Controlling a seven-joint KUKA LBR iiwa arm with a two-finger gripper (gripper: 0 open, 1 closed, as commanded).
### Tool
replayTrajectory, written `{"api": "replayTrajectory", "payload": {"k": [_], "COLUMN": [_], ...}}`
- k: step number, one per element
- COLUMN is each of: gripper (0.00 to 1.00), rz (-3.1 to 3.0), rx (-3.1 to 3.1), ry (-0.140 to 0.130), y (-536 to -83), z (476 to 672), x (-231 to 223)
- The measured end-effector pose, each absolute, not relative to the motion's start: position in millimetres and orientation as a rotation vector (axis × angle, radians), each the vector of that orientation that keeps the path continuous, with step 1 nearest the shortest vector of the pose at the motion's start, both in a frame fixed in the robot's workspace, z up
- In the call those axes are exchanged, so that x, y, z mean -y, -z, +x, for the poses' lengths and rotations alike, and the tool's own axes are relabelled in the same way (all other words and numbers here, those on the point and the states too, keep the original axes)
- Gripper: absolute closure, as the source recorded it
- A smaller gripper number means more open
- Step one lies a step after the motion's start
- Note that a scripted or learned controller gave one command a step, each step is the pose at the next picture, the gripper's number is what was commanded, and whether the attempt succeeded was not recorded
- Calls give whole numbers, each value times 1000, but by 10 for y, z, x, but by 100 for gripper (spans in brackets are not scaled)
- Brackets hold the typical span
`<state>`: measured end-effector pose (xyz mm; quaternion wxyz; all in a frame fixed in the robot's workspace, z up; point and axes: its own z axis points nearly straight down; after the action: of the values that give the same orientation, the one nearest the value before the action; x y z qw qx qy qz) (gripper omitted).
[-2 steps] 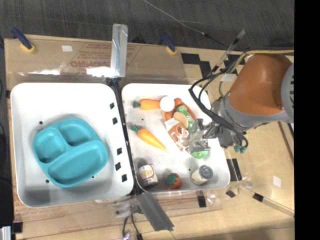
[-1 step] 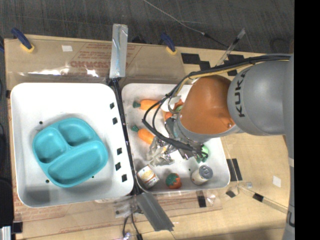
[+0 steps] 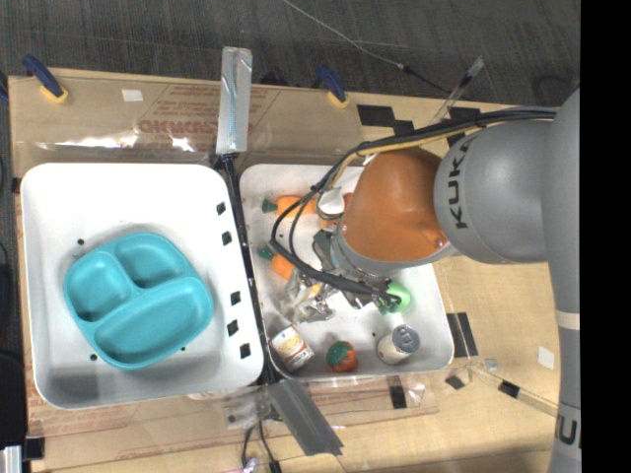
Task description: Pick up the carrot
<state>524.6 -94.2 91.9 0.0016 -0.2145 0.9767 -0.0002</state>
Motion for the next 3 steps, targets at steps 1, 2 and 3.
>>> {"api": "replayTrajectory", "payload": {"k": [1, 2, 3], "gripper": [0, 0, 0], "rz": [-1264, -1271, -701], "rx": [-2872, -2870, -3057], "ry": [1, 1, 2], "y": [-929, -929, -937], "z": [5466, 5815, 6231], "x": [1033, 948, 974]}}
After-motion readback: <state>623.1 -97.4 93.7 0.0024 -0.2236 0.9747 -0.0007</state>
